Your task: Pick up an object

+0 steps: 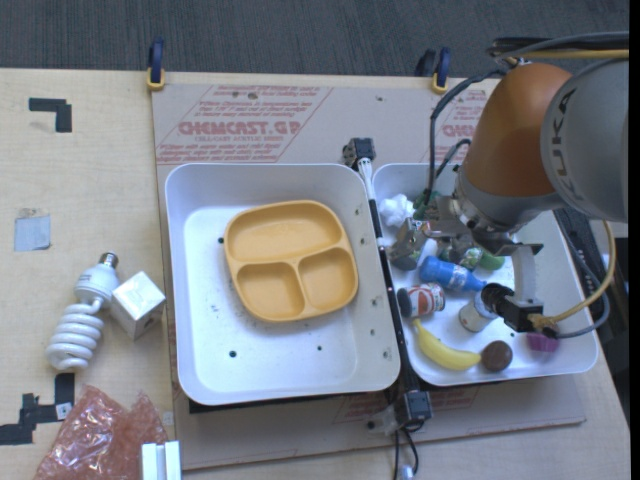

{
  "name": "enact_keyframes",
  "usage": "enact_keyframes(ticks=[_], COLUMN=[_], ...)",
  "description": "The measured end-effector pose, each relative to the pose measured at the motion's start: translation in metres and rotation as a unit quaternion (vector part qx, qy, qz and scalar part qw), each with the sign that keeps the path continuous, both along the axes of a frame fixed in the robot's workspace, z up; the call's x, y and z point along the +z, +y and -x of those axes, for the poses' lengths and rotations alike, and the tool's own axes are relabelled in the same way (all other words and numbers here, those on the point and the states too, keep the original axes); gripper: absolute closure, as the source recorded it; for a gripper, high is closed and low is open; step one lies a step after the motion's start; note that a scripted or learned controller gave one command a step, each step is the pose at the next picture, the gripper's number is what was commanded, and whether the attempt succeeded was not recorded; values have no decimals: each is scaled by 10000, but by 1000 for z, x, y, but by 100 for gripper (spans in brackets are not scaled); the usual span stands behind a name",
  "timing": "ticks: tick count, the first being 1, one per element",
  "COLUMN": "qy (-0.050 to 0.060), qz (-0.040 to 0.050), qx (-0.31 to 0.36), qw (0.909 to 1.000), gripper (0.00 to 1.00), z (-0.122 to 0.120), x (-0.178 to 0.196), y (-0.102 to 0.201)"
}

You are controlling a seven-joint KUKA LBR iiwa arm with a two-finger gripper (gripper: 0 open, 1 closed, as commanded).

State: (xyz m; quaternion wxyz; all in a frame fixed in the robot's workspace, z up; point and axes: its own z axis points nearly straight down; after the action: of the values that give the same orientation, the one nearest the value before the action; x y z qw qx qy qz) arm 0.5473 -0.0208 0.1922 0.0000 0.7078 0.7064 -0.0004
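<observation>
Camera view: left bin (190, 298) holds yellow tray (290, 260); pincer (440, 236) state unclear.

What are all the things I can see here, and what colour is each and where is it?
bins: two, white, side by side on the bench
divided plate: one, yellow-orange, in the left bin
banana: one, yellow, near edge of the right bin
bottle: one, blue, middle of the right bin
small ball: one, brown, beside the banana
light bulb: one, white spiral, bench left of the bins
cube: one, white, touching the bulb
plastic bag: one, reddish, bottom left corner
arm: one, grey and orange, over the right bin
</observation>
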Motion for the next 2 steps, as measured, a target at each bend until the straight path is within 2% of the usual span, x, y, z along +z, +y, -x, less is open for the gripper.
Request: enact_keyframes(ticks=[1, 2], qy=[-11, -12], qz=[4, 5], qx=[-9, -8], qw=[10000, 10000], gripper=[100, 0], z=[-1, -1], x=[10, 10], y=[-1, -1])
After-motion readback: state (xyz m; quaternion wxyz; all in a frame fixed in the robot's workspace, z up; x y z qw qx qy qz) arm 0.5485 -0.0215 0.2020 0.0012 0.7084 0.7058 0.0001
